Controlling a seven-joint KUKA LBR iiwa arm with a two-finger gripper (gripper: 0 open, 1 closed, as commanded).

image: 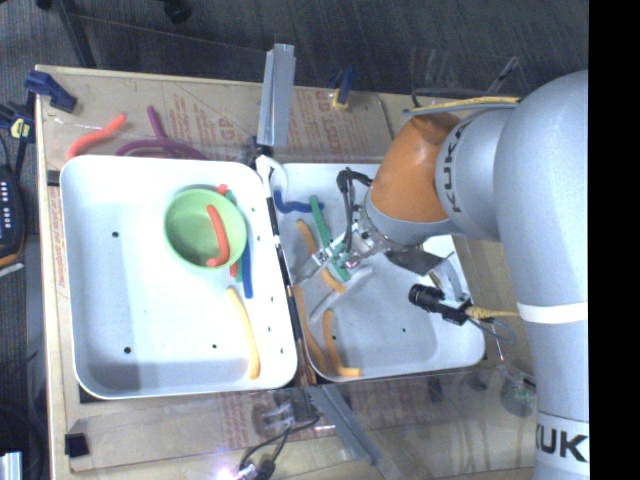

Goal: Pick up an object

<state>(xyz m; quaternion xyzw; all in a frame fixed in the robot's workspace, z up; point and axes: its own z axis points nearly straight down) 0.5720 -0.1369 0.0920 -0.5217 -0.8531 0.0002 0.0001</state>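
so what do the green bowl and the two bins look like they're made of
Green bowl: likely plastic, with a matte, uniform pale green and soft shading. Left bin and right bin: probably moulded plastic, smooth white with rounded corners and a faint sheen, though coated metal can't be ruled out.

arm [540,218]: your grey arm enters from the right, bulky link upright along that edge | wrist: orange band [415,173] angled down-left | tool [335,258]: low, pointing down-left | finger state: you can't read it
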